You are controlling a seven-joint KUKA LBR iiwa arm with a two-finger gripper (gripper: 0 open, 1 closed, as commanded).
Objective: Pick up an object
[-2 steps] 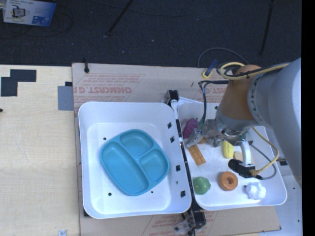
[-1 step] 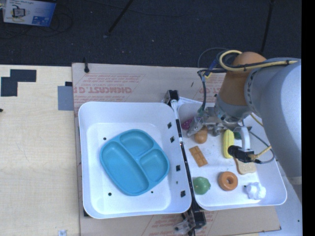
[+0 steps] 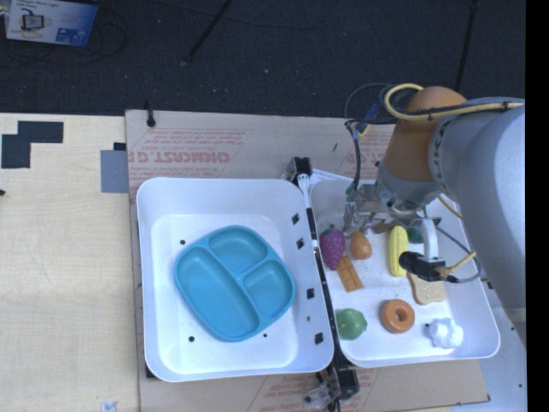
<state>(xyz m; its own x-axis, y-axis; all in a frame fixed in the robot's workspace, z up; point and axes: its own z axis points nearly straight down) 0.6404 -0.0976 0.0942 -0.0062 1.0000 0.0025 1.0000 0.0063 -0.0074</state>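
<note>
The right bin (image 3: 485,334) holds several toy foods. A purple grape bunch (image 3: 332,247) and a small orange fruit (image 3: 360,247) lie near its left wall, with an orange stick (image 3: 348,275) just below them. My gripper (image 3: 364,220) hangs over the bin's upper left part, right above the orange fruit and the grapes. I see nothing held in it. A yellow piece (image 3: 396,249) lies to its right.
A donut (image 3: 397,316), a green piece (image 3: 351,323), a white lump (image 3: 443,333) and a toast slice (image 3: 427,292) lie along the right bin's front. The left bin (image 3: 147,273) holds a blue divided plate (image 3: 233,281). The arm's body covers the right bin's right side.
</note>
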